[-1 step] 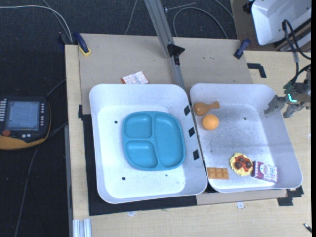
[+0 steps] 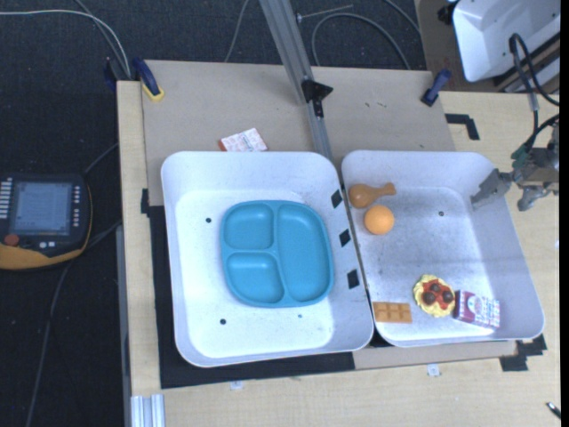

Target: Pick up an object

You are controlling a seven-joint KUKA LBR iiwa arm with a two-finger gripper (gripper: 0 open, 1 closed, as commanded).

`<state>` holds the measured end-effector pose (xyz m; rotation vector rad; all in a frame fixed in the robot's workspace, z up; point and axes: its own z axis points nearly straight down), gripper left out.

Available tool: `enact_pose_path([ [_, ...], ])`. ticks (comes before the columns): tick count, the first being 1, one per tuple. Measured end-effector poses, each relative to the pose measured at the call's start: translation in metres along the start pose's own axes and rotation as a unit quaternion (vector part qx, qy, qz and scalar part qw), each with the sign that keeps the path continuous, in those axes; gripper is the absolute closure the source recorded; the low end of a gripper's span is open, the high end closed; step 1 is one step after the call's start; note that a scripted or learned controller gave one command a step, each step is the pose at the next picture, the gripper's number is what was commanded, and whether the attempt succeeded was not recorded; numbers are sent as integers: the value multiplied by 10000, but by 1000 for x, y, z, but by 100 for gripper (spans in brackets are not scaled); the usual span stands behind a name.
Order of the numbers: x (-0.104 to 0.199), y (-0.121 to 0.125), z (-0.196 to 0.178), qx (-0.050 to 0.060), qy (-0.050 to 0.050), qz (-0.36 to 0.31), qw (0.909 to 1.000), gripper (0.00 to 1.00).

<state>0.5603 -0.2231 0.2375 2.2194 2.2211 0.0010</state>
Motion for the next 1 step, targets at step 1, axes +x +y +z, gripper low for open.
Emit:
enact_pose_path([
  [1, 6, 0, 43, 32, 17, 1, 10000, 0],
])
